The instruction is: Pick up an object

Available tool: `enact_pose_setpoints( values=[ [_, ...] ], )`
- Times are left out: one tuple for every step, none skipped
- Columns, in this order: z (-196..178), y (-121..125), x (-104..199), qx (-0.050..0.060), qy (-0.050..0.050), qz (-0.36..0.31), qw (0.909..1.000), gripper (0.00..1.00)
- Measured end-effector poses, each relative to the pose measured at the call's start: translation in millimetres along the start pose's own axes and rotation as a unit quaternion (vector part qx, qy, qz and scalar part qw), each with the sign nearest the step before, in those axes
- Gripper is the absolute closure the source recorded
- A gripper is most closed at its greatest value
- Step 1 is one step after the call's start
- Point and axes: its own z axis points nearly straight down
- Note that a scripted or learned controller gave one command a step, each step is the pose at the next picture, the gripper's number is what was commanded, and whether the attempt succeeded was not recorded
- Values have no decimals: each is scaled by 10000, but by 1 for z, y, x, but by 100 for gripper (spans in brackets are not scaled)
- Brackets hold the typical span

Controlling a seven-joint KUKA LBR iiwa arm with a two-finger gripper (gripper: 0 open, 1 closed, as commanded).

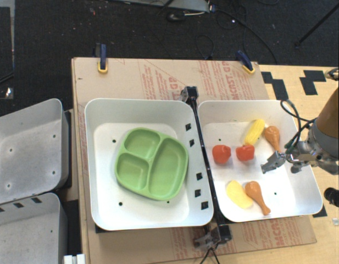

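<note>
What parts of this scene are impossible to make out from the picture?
- Gripper: small and blurred in the camera view; whether anything sits between its fingers cannot be told.
- Arm: cut off by the right edge.
- Two red objects in the right bin: too small to identify.
- Grey trays: cut off by the left edge.

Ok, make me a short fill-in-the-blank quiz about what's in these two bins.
1. The green tray lies in the ____ bin.
2. The tray has ____ compartments.
3. The corn lies in the ____ bin.
4. The two tomatoes are ____ in colour.

Missing words: left; three; right; red.
</note>
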Motion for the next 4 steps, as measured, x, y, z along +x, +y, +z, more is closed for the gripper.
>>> enact_pose_setpoints(
  values=[
    [62,-1,8,9,9,-4,10000,0],
    [91,-2,9,-3,4,-3,10000,0],
    [79,-1,9,-20,-2,4,10000,100],
    [30,4,0,-43,-15,-12,10000,100]
  ],
)
